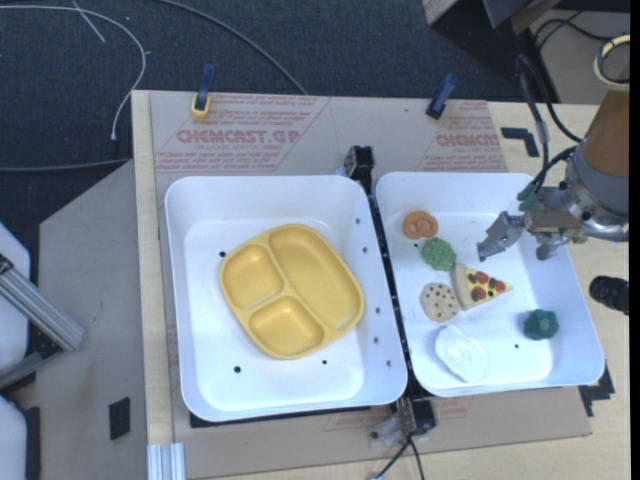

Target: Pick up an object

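Currently I am hovering the gripper [520, 236], fingers apparently open and empty, above the right bin [575, 278]; the pizza [482, 287] is lying nearest, so I am planning a centred, straight descent.

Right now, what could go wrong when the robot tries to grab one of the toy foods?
The pizza slice, broccoli and cookie lie close together, so the gripper might bump a neighbor or pinch two at once. The cookie and pizza slice look flat, so they could slip out. The gripper hangs above the bin, holding nothing.
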Action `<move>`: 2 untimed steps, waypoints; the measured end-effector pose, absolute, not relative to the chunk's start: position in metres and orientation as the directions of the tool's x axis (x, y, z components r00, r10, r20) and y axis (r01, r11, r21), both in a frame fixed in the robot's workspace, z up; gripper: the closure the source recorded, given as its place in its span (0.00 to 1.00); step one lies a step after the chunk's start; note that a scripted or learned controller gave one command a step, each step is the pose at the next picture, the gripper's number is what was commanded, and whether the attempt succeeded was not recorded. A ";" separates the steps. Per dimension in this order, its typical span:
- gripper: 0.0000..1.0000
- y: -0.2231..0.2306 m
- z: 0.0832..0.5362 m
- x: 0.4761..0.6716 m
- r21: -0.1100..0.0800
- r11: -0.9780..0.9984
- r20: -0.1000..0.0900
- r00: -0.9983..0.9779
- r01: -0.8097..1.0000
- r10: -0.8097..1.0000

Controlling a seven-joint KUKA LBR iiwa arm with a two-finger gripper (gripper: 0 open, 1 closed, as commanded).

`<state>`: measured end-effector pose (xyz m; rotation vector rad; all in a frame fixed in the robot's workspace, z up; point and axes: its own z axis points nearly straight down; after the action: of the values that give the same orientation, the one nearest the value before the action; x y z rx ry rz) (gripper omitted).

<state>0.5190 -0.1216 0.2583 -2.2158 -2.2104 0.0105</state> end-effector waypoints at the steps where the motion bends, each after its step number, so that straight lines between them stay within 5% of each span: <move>1: 0.00 -0.121 0.264 0.521 -0.001 0.001 0.002 -0.001 1.000 1.000; 2: 0.00 -0.124 0.223 0.523 -0.002 0.000 0.002 0.000 1.000 1.000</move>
<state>0.5230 -0.1244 0.2233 -2.2195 -2.2196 0.0006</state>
